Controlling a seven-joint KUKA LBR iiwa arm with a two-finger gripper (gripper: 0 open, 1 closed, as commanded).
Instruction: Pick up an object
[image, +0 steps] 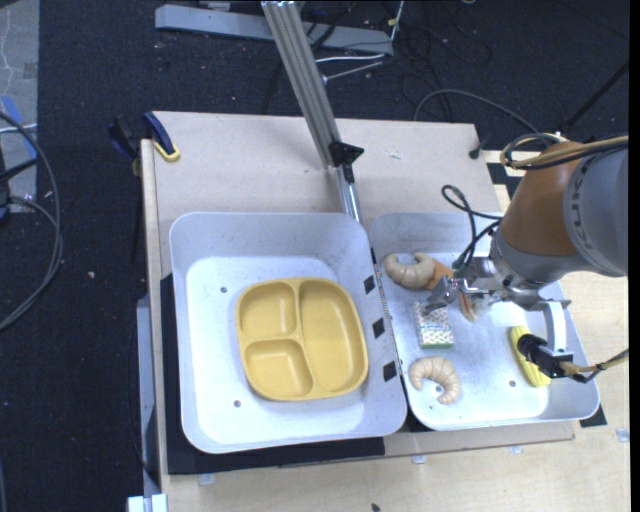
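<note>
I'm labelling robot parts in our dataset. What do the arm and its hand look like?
The arm is a thick, rounded grey tube with a broad orange band above the wrist. Thin black cables loop past the band toward the hand, which is small and made of silvery metal.

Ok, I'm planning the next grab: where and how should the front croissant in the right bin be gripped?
Probably best: take the croissant across the thick middle of its arch, straight down from above. It lies flat on the bin floor, apart from the other things, and its ends taper thin.
</note>
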